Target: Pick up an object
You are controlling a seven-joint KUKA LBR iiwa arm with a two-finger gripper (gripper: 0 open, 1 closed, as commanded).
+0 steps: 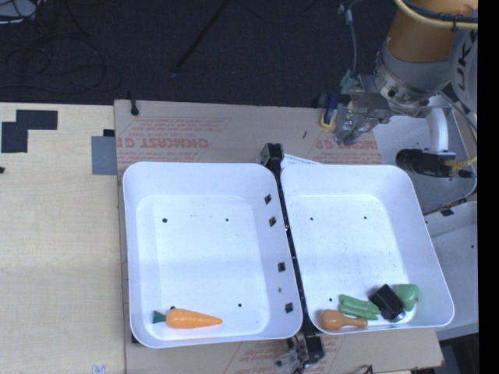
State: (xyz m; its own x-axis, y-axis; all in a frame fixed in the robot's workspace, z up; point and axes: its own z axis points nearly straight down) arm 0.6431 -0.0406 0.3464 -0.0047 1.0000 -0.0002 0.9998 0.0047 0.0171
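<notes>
An orange toy carrot (192, 319) with a green top lies in the left bin (145, 209), near its front edge. In the right bin's (413, 209) front right corner sit a green bean-like piece (358, 306), a small orange gourd-shaped toy (341, 321), a black block (387, 302) and a green rounded piece (408, 293), crowded together. My gripper (348, 133) hangs above the bench behind the right bin's back edge, far from all of these, with nothing seen between its fingers.
The two white bins stand side by side on a cardboard sheet (218, 131), joined by a black divider strip (282, 240). Pale wooden bench top (54, 248) lies to the left. Dark floor with cables runs along the back.
</notes>
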